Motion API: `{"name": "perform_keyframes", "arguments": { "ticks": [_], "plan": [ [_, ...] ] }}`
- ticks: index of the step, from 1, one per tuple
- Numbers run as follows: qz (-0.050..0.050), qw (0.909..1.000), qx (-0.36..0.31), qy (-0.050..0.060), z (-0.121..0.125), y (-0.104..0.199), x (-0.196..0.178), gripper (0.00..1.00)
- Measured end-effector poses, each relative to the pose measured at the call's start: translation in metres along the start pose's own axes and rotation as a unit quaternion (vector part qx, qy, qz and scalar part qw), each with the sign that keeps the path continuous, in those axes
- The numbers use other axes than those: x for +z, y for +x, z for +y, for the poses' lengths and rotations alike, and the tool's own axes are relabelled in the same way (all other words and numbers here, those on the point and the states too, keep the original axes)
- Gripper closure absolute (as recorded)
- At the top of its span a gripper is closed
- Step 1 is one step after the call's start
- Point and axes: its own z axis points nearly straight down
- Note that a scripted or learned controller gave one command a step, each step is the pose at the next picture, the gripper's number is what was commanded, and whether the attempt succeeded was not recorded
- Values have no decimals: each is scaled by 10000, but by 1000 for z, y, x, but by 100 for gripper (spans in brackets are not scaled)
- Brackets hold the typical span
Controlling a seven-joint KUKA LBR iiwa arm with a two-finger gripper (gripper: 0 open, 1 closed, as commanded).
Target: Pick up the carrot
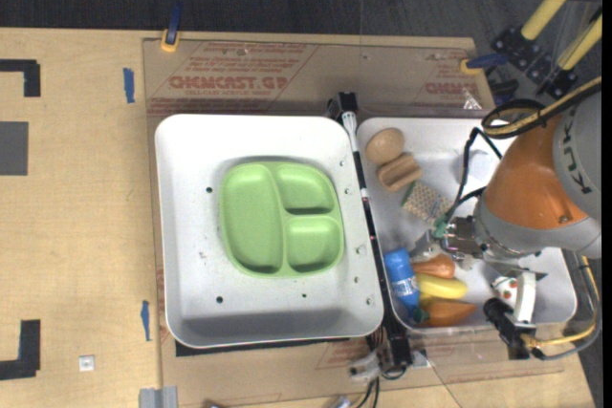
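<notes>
While the pale wooden tabletop [76, 205] carries both shallow white bins, the left bin [191, 158] holds a green divided plate [282, 217], leaving the right bin [449, 143] for the toys. Over these hangs the grey arm's gripper [457, 239]; whether it is open or closed I cannot tell. Below it lies the orange tapered carrot [449, 310], beside a yellow banana [442, 288].

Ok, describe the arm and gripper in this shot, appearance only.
The arm is a rounded KUKA iiwa body, grey with a broad orange band above the wrist and dark lettering partly visible on the grey shell. Black cables loop along its upper side. The gripper is a compact metallic assembly with small coloured wires; its fingers are too cluttered to make out.
</notes>
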Motion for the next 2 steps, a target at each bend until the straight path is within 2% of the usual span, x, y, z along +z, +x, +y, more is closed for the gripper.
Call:
{"name": "perform_keyframes", "arguments": {
  "ticks": [1, 2],
  "plan": [
    [-4, 9987, -502, 27, -1, -2, 0, 0],
    [-7, 9991, -423, 26, 85, -2, 2, 0]
  ]
}}
